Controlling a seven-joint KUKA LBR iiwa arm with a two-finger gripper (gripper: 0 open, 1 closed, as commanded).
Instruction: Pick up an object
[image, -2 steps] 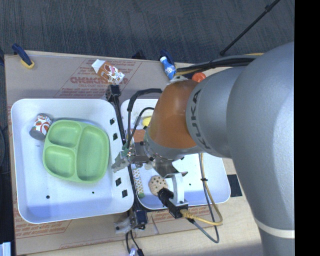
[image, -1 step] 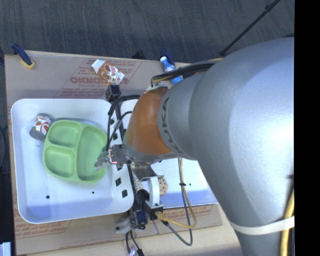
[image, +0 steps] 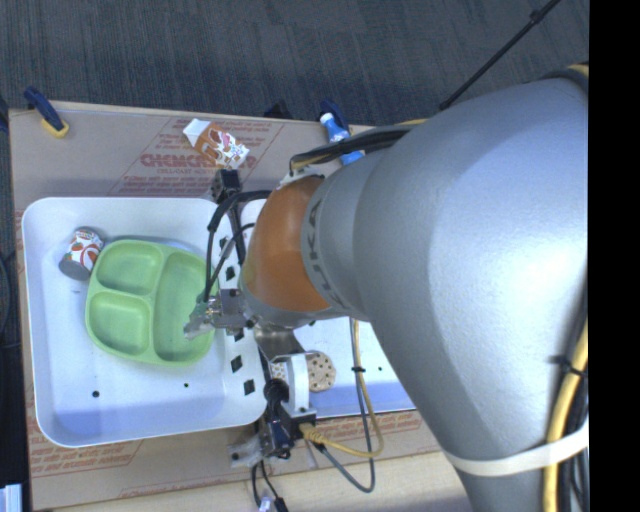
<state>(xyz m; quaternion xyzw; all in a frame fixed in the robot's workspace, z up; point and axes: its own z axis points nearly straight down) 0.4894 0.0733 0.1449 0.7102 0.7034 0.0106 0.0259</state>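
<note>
White shallow plastic bin (image: 60, 400) holds a green divided plastic plate (image: 135, 300); gripper (image: 205, 322) at its rim, its state unclear.

We see a thick, smooth grey arm (image: 470, 260) with a glossy orange band (image: 285, 255) above its wrist. Black cables (image: 222, 225) loop beside the band, and a yellow cable (image: 345, 450) trails below the wrist.

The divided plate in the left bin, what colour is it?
Light green; the divided plate shows clearly in the camera view.
</note>
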